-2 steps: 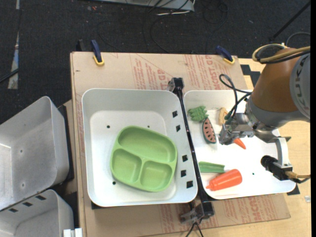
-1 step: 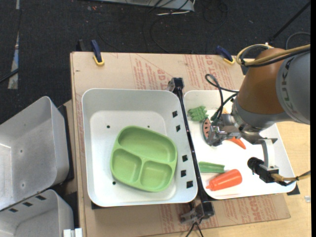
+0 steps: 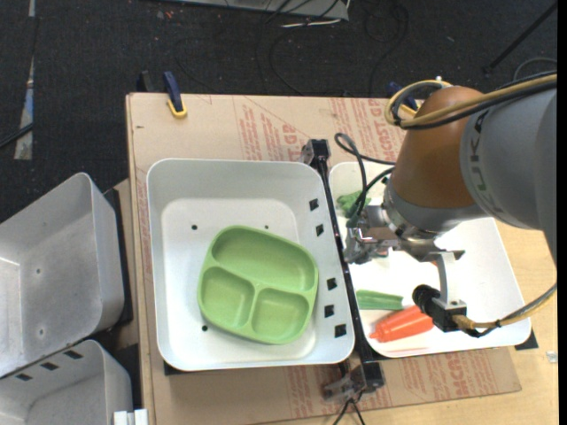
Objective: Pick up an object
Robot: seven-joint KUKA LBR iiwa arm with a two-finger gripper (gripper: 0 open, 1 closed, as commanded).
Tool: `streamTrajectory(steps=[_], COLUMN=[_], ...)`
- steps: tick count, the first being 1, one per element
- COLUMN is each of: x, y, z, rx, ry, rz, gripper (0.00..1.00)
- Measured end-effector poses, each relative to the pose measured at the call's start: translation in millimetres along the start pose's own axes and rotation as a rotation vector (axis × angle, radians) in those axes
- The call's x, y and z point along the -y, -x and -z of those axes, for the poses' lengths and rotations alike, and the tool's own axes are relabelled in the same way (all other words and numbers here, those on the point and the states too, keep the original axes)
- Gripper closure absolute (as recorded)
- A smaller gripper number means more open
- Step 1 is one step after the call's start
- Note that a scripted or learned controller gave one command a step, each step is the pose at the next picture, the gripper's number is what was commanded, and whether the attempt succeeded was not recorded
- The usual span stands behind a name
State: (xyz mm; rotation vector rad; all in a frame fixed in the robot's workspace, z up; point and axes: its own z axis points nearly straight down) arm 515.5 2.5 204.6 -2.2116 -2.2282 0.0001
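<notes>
1. Reaching into the right bin (image 3: 496, 246), our gripper (image 3: 365, 237) hides its grasp; we cannot tell.
2. We judge the orange carrot (image 3: 400, 324), near the front wall, light, slick; grip mid-body.

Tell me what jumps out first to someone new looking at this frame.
The big grey arm with its orange band dominates the right, hanging over the right bin. Next is the green divided plate, lying flat in the middle of the left bin. An orange carrot-like piece sits near the right bin's front edge, with a green piece just behind it.
</notes>
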Motion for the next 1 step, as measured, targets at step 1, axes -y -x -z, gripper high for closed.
streamTrajectory(steps=[1], x=[3.7], y=[-56.7], z=[5.8], rx=[0.000], ry=[0.002], rz=[0.001], gripper=[1.00])
